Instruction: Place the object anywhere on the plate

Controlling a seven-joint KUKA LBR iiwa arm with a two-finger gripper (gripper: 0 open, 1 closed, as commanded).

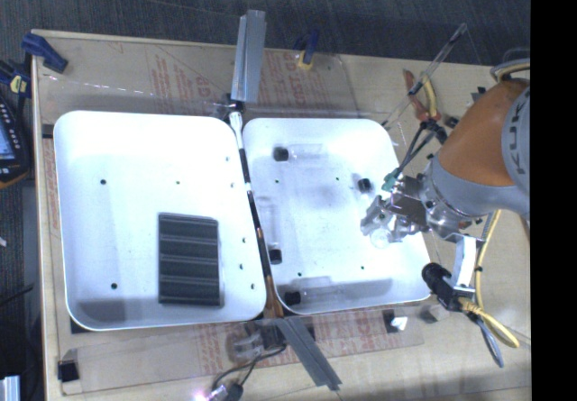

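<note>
The thing you need to move is most likely one of the small dark pieces in the right bin [317, 232], but you cannot tell for sure which one. One dark piece [363, 184] lies near the right side of that bin, and it is the closest to the gripper [383, 223]. A second dark piece [280, 154] lies near the top left corner. A third dark piece [275, 256] lies low down by the left wall. All three are apart from each other, so there is room to come down on one without bumping the rest. The gripper hangs over the right side of the same bin, just below and to the right of the closest piece. It looks pale and blurry, so you cannot tell if it is open or closed, or if it has anything in it. The arm [482, 156] reaches in from the right, which is why it starts on this side. The plate [189, 258] seems to be the dark ridged slab lying flat in the left bin [117, 165], well apart from the gripper. So the piece must cross over the wall between the two bins on the tabletop [361, 75].
</note>
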